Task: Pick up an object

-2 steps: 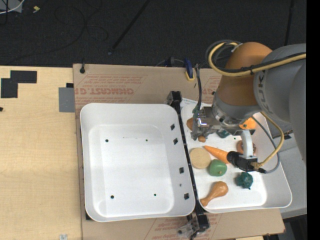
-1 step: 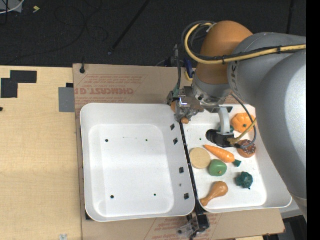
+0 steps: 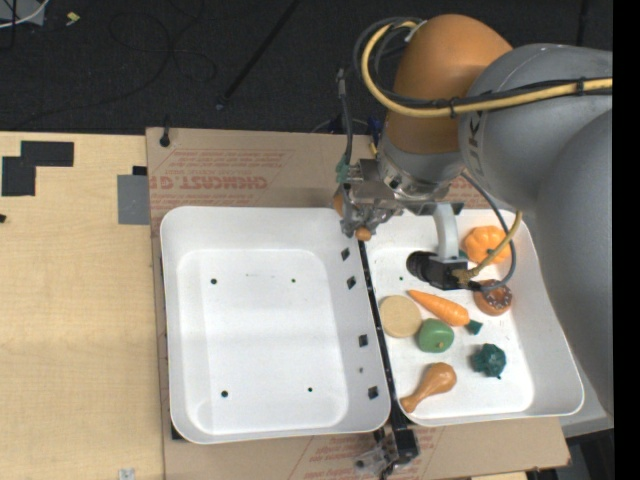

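arm: bulky smooth grey casing point(image 3: 545, 138) | band: rounded glossy orange section point(image 3: 445, 58) above wrist | cables: yellow and black hoses point(image 3: 500, 98) looping around the orange section | wrist: dark metal gripper mount point(image 3: 385, 193)

A pale wooden bench top point(image 3: 70, 318) is filling the 9 o'clock side, carrying grey and black rectangular patches point(image 3: 132, 196). A brown printed cardboard sheet point(image 3: 250, 168) is lying across the middle. Dark carpeted floor point(image 3: 180, 48) is stretching along 12 o'clock, with thin cables point(image 3: 30, 8) trailing at 11 o'clock.
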